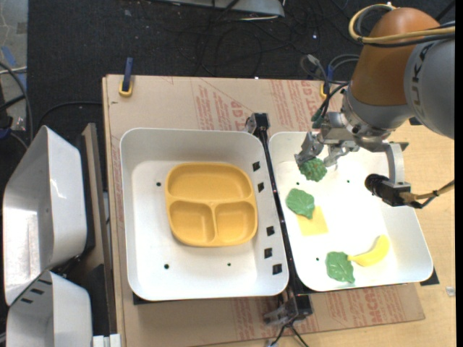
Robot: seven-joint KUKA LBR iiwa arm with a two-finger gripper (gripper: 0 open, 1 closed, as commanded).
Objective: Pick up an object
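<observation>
My gripper (pixel 317 159) hangs over the far left part of the right bin (pixel 405 230). A small dark green broccoli piece (pixel 313 170) sits between its fingertips, and the fingers are shut on it. Below it in the same bin lie a green leafy piece (pixel 300 202), a flat yellow slice (pixel 313 224), a second green leafy piece (pixel 338 267) and a yellow banana (pixel 372 252).
The left bin (pixel 137 215) holds a yellow divided plate (pixel 212 202). A black divider (pixel 271 194) runs between the bins. A black part with a cable (pixel 383 188) sticks out over the right bin's right side. White containers (pixel 36 208) stand at the far left.
</observation>
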